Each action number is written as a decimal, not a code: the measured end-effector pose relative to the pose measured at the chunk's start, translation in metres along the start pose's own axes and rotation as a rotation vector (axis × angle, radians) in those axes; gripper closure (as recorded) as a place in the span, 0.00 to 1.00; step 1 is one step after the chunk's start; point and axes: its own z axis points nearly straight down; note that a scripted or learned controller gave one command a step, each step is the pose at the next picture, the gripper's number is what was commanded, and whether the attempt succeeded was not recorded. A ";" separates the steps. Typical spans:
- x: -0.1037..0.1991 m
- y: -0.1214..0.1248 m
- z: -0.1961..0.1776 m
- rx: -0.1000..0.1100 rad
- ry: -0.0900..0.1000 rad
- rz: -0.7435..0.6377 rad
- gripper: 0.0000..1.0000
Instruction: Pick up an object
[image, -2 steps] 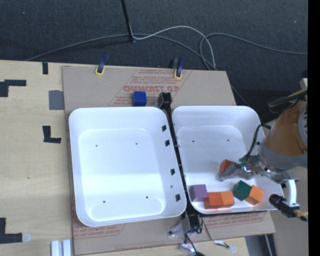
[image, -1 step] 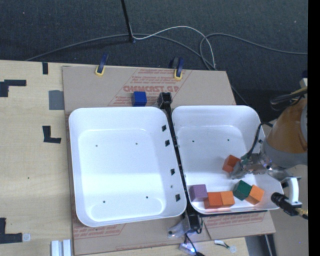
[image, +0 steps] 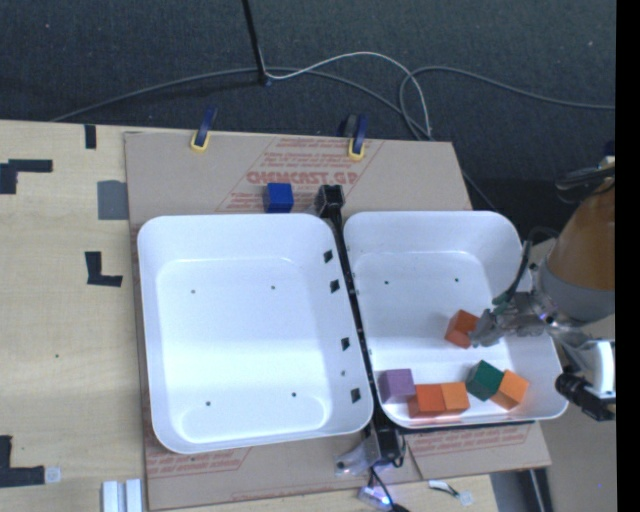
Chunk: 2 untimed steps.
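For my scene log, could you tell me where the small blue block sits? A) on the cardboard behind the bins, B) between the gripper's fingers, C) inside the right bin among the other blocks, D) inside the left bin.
A: the blue block rests on the cardboard just behind the left bin, outside both bins and far from the gripper.

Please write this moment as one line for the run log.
arm: over right bin | gripper: beside orange block, grasp unclear | others: purple block, green block | outside: blue block
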 end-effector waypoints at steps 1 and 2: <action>-0.003 0.007 -0.060 0.000 0.000 0.001 1.00; -0.003 0.007 -0.064 0.003 0.001 0.001 1.00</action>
